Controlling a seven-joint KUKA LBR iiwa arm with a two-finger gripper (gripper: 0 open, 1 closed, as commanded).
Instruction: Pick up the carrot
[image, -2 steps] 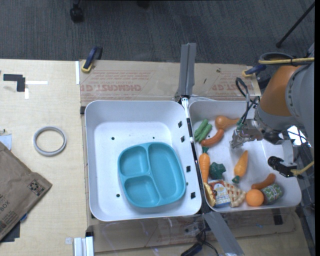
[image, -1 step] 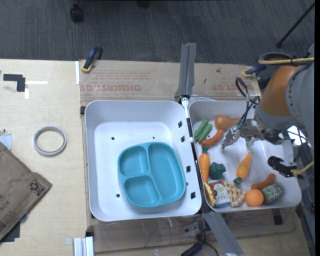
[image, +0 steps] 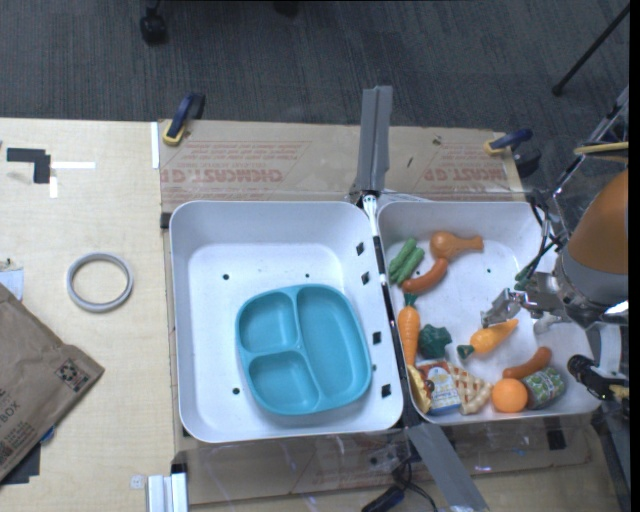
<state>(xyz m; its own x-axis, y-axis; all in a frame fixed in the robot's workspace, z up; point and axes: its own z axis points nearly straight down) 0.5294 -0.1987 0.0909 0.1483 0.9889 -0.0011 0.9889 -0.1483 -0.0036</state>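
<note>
Camera view: metal two-finger gripper (image: 503, 308), fingers spread w/ nothing between, hovers right of orange plastic carrot (image: 408, 334).

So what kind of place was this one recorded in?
Most likely a robotics lab bench, not a kitchen. Two white bins sit on cardboard clamped to the bench, the food such as the carrot looks like plastic toys, and the floor is office carpet.

Right bin crowded, its middle bare.
The carrot (image: 408, 331) lies against the divider wall (image: 380, 300), broccoli (image: 434, 340) just beside it, a sausage (image: 424, 277) above, open white floor (image: 465, 285) further right.
</note>
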